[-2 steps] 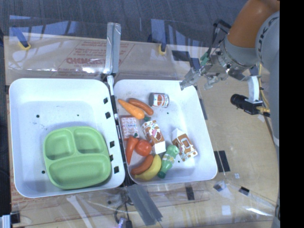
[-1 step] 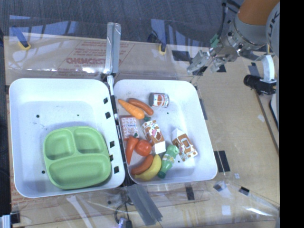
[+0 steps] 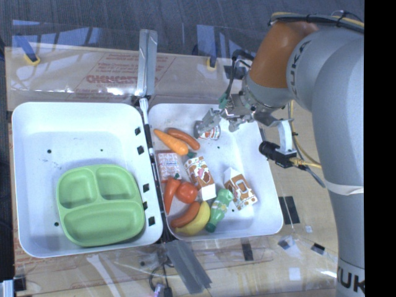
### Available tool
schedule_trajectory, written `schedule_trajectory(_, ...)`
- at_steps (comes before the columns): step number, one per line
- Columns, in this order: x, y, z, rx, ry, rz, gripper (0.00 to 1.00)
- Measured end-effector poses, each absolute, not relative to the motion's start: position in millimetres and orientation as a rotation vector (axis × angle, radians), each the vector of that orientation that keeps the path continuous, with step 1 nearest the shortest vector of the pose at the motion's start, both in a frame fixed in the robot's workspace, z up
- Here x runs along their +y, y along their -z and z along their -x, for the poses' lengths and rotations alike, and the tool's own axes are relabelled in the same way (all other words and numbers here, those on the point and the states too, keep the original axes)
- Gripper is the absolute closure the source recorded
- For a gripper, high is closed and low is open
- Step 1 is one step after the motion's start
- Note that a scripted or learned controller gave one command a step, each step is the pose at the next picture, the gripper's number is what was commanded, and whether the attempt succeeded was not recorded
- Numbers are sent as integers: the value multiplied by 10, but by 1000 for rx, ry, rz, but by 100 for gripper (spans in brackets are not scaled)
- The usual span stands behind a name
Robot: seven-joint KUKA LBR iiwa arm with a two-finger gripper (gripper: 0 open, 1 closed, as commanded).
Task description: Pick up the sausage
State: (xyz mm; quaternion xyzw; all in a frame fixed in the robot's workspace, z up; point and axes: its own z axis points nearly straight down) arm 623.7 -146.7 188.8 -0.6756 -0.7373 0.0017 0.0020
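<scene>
The sausage (image 3: 184,138), reddish-brown and elongated, lies in the upper left part of the right bin (image 3: 263,193), right behind an orange carrot (image 3: 171,143). My gripper (image 3: 224,117) hangs over the bin's upper middle, a short way right of the sausage and apart from it. A small grey, red and white can (image 3: 208,130) sits just at the gripper's lower left tip. Whether the can is gripped or only lies beside the gripper is unclear.
The right bin also has small printed cartons (image 3: 199,171) (image 3: 241,190), a red pepper (image 3: 183,192), a banana (image 3: 197,221), a green bottle (image 3: 218,208) and a brownish roll (image 3: 185,216). A green divided plate (image 3: 99,204) lies in the left bin (image 3: 37,135).
</scene>
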Motion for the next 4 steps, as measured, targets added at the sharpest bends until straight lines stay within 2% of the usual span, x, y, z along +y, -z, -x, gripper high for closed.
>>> schedule_trajectory(1, -1088, -958, -5700, -2317, 3, 2125, 0)
schedule_trajectory(2, -1316, -977, -4762, -2468, -1, 1940, 0)
schedule_trajectory(3, -949, -912, -5196, -2026, -3, 2398, 0)
schedule_trajectory(4, -988, -1142, -5040, -1974, -4, 2439, 0)
